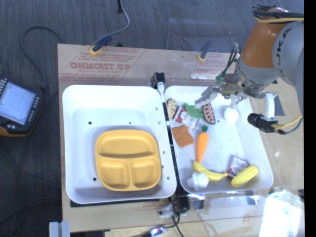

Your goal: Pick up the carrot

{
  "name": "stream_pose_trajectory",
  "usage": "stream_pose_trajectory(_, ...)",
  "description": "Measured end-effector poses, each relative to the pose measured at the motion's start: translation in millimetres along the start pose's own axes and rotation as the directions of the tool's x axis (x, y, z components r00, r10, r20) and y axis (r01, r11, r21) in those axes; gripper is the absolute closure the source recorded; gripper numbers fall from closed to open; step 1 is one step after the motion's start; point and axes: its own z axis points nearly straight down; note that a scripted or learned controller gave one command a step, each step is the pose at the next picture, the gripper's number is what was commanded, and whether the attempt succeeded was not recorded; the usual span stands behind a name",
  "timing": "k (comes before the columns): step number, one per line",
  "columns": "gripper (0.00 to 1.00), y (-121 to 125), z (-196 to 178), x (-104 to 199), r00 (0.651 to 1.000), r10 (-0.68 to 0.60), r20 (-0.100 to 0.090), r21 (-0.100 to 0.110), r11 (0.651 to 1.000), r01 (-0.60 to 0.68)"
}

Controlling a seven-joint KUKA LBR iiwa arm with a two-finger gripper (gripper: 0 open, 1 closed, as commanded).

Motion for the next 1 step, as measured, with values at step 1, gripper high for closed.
stream_pose_trajectory(1, 0.00, -118.1, 75.3, 24.1, 1.000, -0.010, -0.004, 0.015, 1.000, 0.010)
